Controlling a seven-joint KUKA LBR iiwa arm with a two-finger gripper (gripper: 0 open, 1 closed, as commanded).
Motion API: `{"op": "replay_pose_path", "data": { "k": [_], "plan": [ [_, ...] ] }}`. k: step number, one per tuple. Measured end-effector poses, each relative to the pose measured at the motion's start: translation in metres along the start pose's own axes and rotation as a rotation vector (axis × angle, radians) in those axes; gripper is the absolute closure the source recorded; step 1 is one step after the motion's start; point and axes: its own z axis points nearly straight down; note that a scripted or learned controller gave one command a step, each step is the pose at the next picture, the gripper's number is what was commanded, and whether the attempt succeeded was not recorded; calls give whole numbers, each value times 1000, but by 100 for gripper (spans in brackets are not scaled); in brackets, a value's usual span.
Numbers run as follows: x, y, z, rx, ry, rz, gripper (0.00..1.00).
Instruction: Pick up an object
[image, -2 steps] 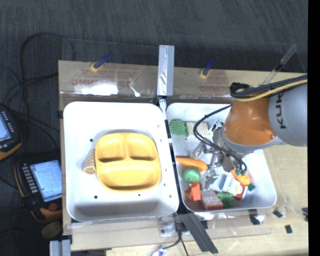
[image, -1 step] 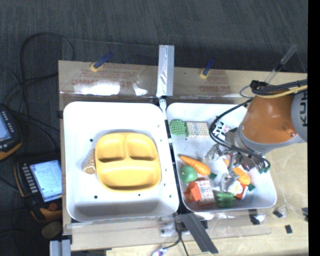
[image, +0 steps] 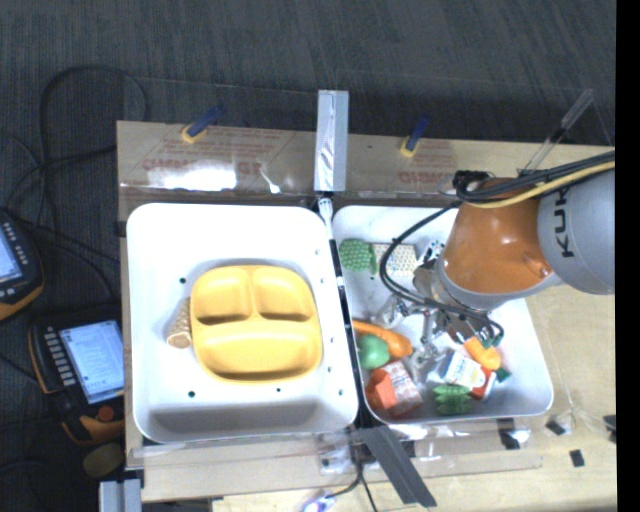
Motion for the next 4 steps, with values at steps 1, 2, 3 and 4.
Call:
{"op": "replay_pose_path", "data": {
  "k": [1,2,3,4],
  "plan": [
    [36,-7,-1,4,-11,-102,0],
    [32,8,-1,7,-8,-155,0],
    [30,8,-11,9,-10,-155,100],
    [30,8,-11,8,-9,-155,0]
  ]
}}
